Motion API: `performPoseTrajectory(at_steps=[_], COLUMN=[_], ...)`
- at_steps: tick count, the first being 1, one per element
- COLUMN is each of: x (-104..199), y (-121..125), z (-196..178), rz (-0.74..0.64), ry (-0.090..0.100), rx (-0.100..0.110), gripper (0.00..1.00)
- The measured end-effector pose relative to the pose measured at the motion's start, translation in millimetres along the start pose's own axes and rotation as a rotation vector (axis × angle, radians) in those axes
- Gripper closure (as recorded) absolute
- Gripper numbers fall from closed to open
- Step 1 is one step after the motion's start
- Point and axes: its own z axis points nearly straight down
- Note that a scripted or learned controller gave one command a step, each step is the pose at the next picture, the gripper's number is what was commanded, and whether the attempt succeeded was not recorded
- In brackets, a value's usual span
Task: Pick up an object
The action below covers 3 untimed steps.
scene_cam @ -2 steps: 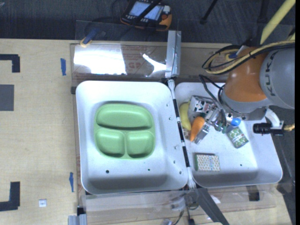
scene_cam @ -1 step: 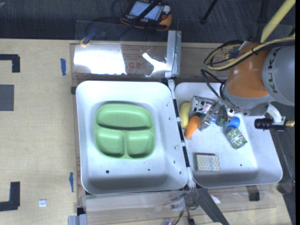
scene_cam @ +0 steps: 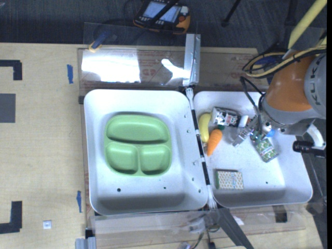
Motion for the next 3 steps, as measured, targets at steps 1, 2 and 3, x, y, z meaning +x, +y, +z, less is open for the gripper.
performPoseTrajectory(at_steps=[1, 2, 3], x=[0, -7, -9], y=[0, -63, -62], z=[0, 14, 2], rz=[-0.001, 0.085, 0.086], ry=[0.001, -0.002, -0.007], rx=[0.000, 0.000, -0.005], gripper=[0.00, 0.00, 1.00])
